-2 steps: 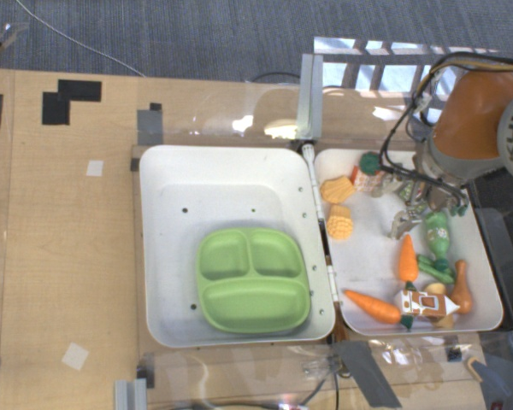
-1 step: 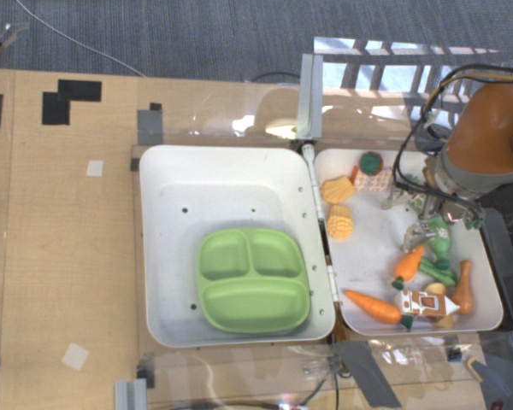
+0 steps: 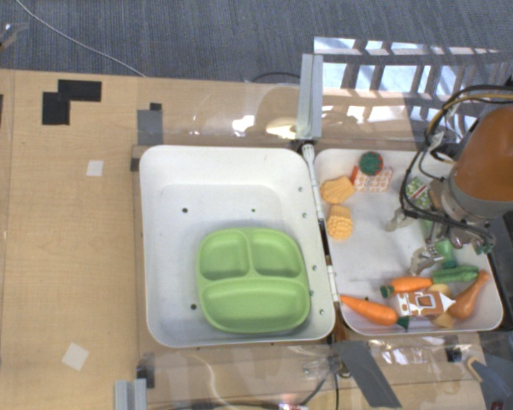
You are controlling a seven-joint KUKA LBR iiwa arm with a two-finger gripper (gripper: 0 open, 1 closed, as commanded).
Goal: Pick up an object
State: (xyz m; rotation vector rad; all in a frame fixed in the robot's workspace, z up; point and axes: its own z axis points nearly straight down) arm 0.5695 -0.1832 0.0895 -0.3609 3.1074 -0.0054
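The right bin [image 3: 359,263] holds several toy foods. A strawberry [image 3: 372,163] lies at the back, with two yellow pieces [image 3: 337,190] [image 3: 339,223] near the left wall. Along the front lie a large carrot [image 3: 369,309], a small carrot [image 3: 410,285], a small carton [image 3: 423,303], a green vegetable [image 3: 455,274] and a brown drumstick [image 3: 468,297]. My gripper [image 3: 412,239] hangs low over the bin's right half, just above the small carrot and the green vegetable. It is open, with bare bin floor between its two silver fingertips [image 3: 397,222]. The orange wrist band [image 3: 496,152] hides part of the bin's right side.
The left bin [image 3: 167,186] holds a green divided plate [image 3: 252,278]. A metal divider [image 3: 318,220] separates the bins. A metal rack [image 3: 393,75] stands behind the right bin. Black cables [image 3: 427,143] loop beside the wrist. A green packet [image 3: 417,193] lies under them.
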